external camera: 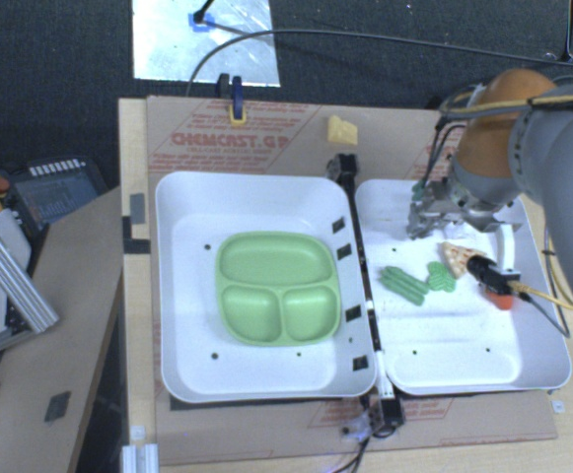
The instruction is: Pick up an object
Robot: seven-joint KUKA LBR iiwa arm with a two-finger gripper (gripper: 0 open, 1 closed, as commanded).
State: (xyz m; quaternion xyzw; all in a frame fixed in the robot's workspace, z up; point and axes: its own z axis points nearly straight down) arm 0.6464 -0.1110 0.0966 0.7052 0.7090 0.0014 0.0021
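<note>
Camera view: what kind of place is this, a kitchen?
Probably a robot lab, not a kitchen. A grey-and-orange robot arm reaches over the right bin, a black cable trails behind, and printed cardboard lies underneath.

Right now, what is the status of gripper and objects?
Gripper over right bin, far-left part, no object seen in it. Green ribbed piece, small green piece, tan piece lie loose beside it. Path looks clear.

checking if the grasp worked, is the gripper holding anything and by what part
Nothing seen held. The gripper is at the back of the right bin, apart from the green pieces and the tan piece, which lie on the bin's floor.
</note>
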